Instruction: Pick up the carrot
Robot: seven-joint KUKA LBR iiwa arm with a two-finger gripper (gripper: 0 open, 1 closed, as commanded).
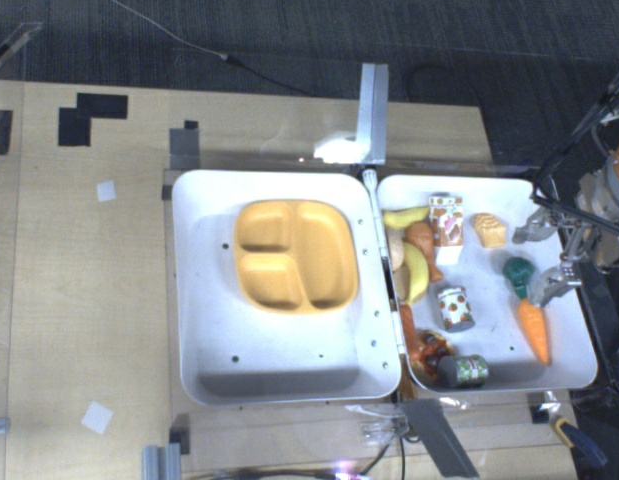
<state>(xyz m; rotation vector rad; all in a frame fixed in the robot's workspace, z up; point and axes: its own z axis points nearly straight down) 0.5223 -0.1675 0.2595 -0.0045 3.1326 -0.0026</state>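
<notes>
Orange and tapered, the carrot (533, 330) lies in your right bin (579, 368), near that bin's right wall and toward its front, its thick end up and its tip pointing down toward the front rim. Just above its thick end you see a dark green object (517, 273), close to touching it.

Your gripper (549, 260) hangs over the right side of the same bin, coming in from the right edge. Its two grey fingers (534, 232) stand spread apart, one above the green object and one just beside the carrot's top, and nothing sits between them. You cannot tell from this angle whether the lower finger touches the carrot.

Elsewhere in the right bin you find a cluster along the left wall: two bananas (417, 268), a brownish round item among them, a small carton (446, 220) with a red pattern, a jar (455, 308) lying below it, and a dark can (461, 370) near the front left corner, beside some reddish pieces. A small pale yellow block (490, 230) lies alone near the upper middle.

In your left bin (204, 368) rests a yellow divided plate (293, 255), set toward the upper middle, with three compartments.
</notes>
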